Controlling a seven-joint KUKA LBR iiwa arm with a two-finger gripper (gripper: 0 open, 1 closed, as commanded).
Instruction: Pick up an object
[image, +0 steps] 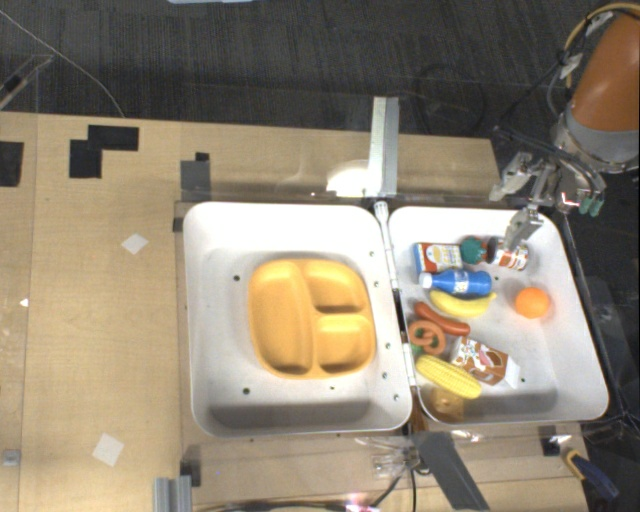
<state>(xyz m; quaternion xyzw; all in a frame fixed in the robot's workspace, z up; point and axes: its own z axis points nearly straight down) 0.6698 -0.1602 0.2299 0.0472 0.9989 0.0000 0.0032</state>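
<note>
Reaching in over the far right corner of the right bin (590, 395), the grey arm (605, 90) with its orange band held its gripper (520, 232) low above that bin's far end. Whether the pincer was released or clenched could not be told from this angle; nothing was plainly seen between its tips.

Taking the orange ball (533, 302) as the landmark: it lay on the bare floor of the right bin, just nearer the camera than the gripper and apart from it. Left of the ball lay a blue bottle (462, 283) on its side, resting on a banana (460, 303). Beyond that pair, farther from the camera than the ball, sat a small red-and-white carton (437, 258), and beside it a little red bottle (500, 257) just under the gripper. Left of the ball and nearer the camera lay a sausage (440, 320) and a pretzel (427, 339), with a printed packet (485, 362) and a corn cob (447, 376) nearer still.

Well to the left of the ball, the left bin (200, 330) held a yellow divided tray (310, 315), lying flat at its middle.
</note>
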